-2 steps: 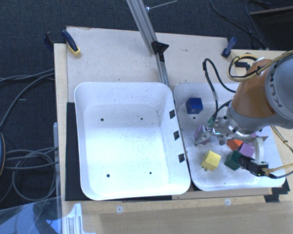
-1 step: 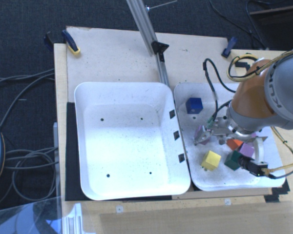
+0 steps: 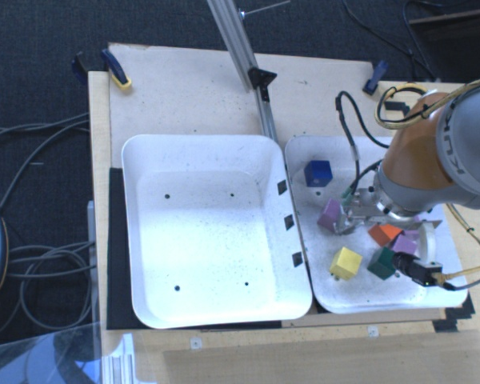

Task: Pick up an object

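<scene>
Camera view showed the right bin (image 3: 360,298), with five small blocks scattered on its floor. A purple block (image 3: 330,214) lay near the bin's middle, touching or just beside the gripper (image 3: 346,221), which sat low over the floor at the block's 4 o'clock. Whether the gripper's fingers were wide or narrow could not be told, and no block was visibly between them.

A blue block (image 3: 318,173) sat at 12 o'clock from the purple block, apart from it, toward the bin's far wall. A yellow block (image 3: 346,263) lay at 5 o'clock from the purple block, tilted on the floor. A green block (image 3: 381,264) lay just beside the yellow one at its 3 o'clock. An orange block (image 3: 385,234) sat at 12 o'clock from the green one, partly under the arm. A second, paler purple block (image 3: 406,242) lay just beside the orange one at its 4 o'clock.

The arm (image 3: 456,146), grey with an orange band, reached in from 3 o'clock and covered the right bin's far right corner. Black cables looped off it across the bin's upper part.

The left bin (image 3: 140,162) stood side by side with the right bin, their rims touching along the middle. Both rested on a pale wooden bench (image 3: 184,86). A metal pole (image 3: 236,34) slanted from 12 o'clock down to the join between the bins. A blue-and-yellow clamp (image 3: 116,69) gripped the bench's far left corner, and a blue clamp (image 3: 375,76) its far right edge. Dark carpet with loose cables surrounded the bench.
</scene>
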`<state>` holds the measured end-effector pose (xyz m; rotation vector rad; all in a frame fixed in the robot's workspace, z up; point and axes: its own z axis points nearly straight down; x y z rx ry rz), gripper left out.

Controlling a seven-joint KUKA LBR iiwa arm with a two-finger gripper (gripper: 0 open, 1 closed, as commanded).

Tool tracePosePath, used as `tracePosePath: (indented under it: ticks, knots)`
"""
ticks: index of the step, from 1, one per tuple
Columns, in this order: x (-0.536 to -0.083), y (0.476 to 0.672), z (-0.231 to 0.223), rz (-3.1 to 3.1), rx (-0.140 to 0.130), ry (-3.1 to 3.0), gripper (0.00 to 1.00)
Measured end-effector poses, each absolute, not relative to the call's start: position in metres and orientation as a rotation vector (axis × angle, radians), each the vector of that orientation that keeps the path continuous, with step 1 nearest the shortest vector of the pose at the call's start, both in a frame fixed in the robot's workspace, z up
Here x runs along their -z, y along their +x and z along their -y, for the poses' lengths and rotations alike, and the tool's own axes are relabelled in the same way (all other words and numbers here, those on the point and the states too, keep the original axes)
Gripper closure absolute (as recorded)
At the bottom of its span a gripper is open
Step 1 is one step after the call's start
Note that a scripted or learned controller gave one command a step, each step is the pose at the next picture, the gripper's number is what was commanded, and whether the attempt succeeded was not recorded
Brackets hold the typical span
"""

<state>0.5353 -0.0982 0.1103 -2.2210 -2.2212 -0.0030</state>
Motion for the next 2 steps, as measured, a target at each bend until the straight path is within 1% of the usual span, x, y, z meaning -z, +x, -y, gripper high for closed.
tracePosePath:
  ticks: [1, 2]
  knots:
    - [-0.16, 0.528, 0.095, 2.226, 0.005, -2.223, 1.0]
    - [-0.204, 0.53, 0.095, 2.227, 0.007, -2.223, 1.0]
